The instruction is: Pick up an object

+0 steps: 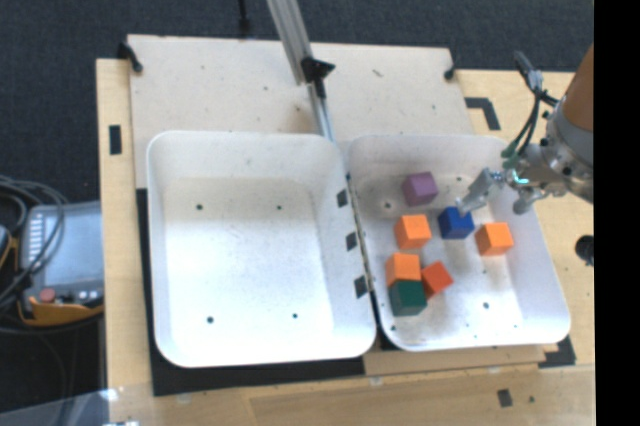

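Observation:
The right bin (540, 309) holds several small cubes: a purple one (420, 186), a blue one (456, 222), three orange ones (412, 230) (494, 238) (405, 266), a red one (436, 278) and a dark green one (407, 297). My gripper (497, 202) hangs over the bin's upper right part, open, with nothing between its fingers. One fingertip (476, 195) lies just above the blue cube; the other (523, 204) stands above and to the right of the rightmost orange cube.
The left bin (160, 214) stands beside the right one. A slanted metal rail (285, 4) runs down to the gap between the bins. Cables and a grey box (55, 259) lie off the bench at left.

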`<state>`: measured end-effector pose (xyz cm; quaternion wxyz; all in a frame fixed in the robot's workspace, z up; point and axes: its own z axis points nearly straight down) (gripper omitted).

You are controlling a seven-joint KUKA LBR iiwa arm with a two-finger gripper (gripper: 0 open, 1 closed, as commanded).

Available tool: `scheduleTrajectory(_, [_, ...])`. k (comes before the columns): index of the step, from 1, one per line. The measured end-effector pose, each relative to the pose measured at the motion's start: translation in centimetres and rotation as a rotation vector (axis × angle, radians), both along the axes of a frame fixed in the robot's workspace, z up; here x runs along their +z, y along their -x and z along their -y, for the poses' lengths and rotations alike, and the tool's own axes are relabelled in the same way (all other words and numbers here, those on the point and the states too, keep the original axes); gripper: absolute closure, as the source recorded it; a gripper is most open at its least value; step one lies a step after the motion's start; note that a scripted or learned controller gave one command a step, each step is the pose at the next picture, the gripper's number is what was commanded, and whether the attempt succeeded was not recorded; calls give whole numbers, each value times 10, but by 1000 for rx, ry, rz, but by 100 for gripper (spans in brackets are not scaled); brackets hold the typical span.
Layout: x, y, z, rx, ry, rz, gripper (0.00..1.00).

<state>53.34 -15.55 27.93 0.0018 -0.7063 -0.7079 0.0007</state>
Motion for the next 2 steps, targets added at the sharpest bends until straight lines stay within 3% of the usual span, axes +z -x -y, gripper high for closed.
scheduleTrajectory(1, [2,-1,0,-1,1,5,0])
scheduleTrajectory(2, [-58,-3,-6,-5,2,-2,0])
